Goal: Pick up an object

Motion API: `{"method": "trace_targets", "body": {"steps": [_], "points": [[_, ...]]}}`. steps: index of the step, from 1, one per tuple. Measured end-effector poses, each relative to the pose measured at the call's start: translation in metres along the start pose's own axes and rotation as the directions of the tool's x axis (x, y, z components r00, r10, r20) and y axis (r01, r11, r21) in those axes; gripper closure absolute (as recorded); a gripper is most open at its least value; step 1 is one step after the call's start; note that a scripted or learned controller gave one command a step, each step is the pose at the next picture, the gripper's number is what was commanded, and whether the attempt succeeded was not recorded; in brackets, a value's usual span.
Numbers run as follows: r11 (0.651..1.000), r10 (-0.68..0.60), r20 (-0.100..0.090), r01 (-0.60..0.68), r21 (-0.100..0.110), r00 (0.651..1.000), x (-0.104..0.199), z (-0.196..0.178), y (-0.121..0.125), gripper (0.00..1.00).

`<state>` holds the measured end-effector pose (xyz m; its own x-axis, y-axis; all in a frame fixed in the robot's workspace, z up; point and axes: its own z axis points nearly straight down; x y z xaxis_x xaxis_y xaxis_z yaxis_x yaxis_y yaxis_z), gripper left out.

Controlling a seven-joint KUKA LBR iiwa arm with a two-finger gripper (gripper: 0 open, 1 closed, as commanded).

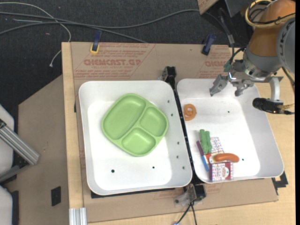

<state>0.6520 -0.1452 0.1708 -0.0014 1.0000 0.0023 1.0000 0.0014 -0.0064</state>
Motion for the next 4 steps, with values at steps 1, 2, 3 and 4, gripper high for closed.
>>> {"method": "trace_targets", "body": {"steps": [1,2,3,4], "points": [[1.0,0.0,0.001,0.0,-0.001,1.0,0.003,0.042,0.001,0.0],[1.0,-0.001,0.001,0.001,-0.001,1.0,0.004,0.088,0.0,0.0],[1.0,-0.001,0.002,0.001,-0.008,1.0,0.004,0.074,0.002,1.0],[1.0,0.0,0.003,0.0,-0.012,1.0,0.011,0.023,-0.003,1.0]]}}
